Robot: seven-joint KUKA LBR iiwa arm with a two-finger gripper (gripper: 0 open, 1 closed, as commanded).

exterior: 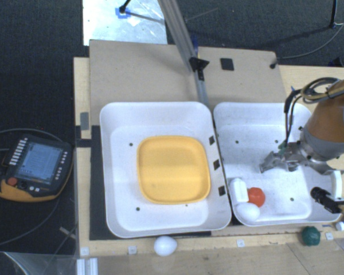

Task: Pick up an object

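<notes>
Gripper (pixel 273 162) sits over the middle of the right bin (pixel 241 116), at the frame's right; can't tell whether it's wide or narrow, it reads as a grey blob with nothing visibly in it. Pickable objects are clustered in that bin's lower-left corner, down and left of the gripper and apart from it: a red ball (pixel 256 196), a white cylinder-like piece (pixel 238 188) touching its left side, and a white egg-shaped object (pixel 247 212) just below both, against the bin's front wall. Left bin (pixel 117 119) holds a yellow square plate (pixel 174 169), lying flat at centre. Outside the bins, on the bench's front edge: another white egg (pixel 165 246) below the left bin, and a dark green ball (pixel 311 236) at lower right. Arm's orange band (pixel 329 116) is cut by the right frame edge, and cables (pixel 301 93) loop over the wrist. A black fitting (pixel 325 199) overlaps the right bin's lower-right rim; unclear what it is. Teach pendant (pixel 33 167) lies on the floor at far left.
</notes>
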